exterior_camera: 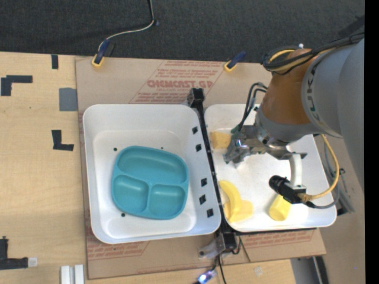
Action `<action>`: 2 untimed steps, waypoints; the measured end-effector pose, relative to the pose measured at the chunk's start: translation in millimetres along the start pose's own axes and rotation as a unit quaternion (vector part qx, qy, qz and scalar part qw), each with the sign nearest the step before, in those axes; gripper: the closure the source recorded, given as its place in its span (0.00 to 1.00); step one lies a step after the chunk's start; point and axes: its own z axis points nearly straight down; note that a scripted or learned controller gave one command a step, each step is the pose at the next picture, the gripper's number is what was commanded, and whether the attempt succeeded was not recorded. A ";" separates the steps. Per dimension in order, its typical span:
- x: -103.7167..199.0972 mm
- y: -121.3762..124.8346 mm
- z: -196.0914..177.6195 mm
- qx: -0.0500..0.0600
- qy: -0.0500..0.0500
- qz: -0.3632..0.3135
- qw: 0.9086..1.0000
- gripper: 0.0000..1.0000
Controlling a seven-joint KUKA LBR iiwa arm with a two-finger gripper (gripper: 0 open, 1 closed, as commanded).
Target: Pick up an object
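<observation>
- The grey arm with the orange band reaches in over the right shallow white plastic bin [314,218], and its two-finger hand [237,152] is low in the upper left part of that bin, pointing down towards the floor of it.
- I cannot tell whether the hand is wide or narrow; the dark metal at its tip is too small and blurred to read, and nothing can be seen held in it.
- Just up and to the left of the hand, close against it, lies a small pale yellow block [219,139], near the dividing wall between the bins. This looks like the nearest candidate for a pick.
- Below the hand, near the bin's front edge, lies a curved yellow banana-shaped toy [234,201]; further along towards the arm's side sits a small yellow wedge-shaped piece [279,209].
- Well away on the far side of the divider, in the left white bin [95,129], rests a teal plastic plate with three compartments [150,182].
- Risk, as I judge it: the pale block sits beside the hand, not under it, so a closing motion here may meet only air or nudge the block against the divider.
- The block's closeness to the wall leaves little room for a finger on that side; a descent there could strike the bin edge.
- The black and yellow cable [308,197] hanging off the wrist trails over the bin and could sweep the yellow wedge as the arm turns.
</observation>
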 end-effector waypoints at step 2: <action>71.1 9.0 -262.5 0.006 -0.003 0.007 1.000 1.00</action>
